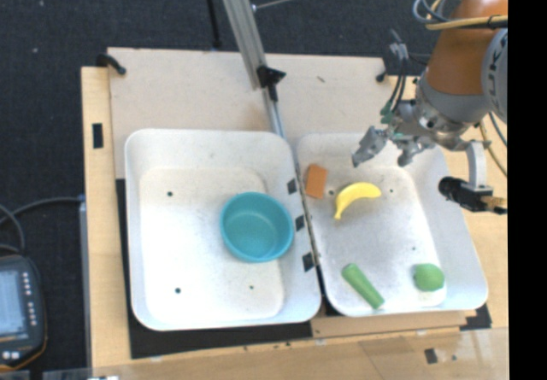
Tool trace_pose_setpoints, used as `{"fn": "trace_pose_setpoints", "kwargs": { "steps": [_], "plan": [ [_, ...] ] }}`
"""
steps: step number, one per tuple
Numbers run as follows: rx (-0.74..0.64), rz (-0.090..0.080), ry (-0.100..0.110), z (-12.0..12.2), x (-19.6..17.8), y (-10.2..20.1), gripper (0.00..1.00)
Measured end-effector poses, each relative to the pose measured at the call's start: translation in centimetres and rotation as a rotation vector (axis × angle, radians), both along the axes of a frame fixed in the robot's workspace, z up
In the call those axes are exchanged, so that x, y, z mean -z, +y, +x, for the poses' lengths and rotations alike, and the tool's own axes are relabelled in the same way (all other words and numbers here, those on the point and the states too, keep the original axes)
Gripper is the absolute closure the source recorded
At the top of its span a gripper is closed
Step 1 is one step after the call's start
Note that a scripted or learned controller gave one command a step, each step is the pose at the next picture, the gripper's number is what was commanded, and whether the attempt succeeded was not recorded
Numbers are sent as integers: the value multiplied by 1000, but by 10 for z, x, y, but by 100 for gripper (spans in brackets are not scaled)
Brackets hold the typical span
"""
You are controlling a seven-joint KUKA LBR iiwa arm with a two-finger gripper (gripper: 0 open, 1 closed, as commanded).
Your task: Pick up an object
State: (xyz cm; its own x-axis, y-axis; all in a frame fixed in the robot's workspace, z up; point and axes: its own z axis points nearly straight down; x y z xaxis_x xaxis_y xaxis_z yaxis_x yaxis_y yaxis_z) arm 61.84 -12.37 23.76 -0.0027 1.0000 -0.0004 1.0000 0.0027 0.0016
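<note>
Above the right bin's (444,233) far edge hovers the gripper (386,150), its two metal fingers spread apart and holding nothing. Just below it lies a curved yellow banana (355,196), beside an orange block (316,181). A green cylinder (362,284) and rounded green fruit (429,277) rest nearer. A smooth teal bowl (256,227) sits in the left bin (162,190).

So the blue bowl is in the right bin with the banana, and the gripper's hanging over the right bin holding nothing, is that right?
Not quite. The camera view shows the blue bowl in the left bin, apart from the banana, which lies in the right bin. The rest stands: the gripper hangs over the right bin with nothing between its fingers.
</note>
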Motion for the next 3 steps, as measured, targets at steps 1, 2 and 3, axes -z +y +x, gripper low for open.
{"fn": "trace_pose_setpoints", "kwargs": {
  "steps": [1,2,3],
  "plan": [
    [0,0,0,0,0,0,0],
    [-1,-1,5,5,51,7,0],
    [-1,-2,5,13,110,8,0]
  ]
}}
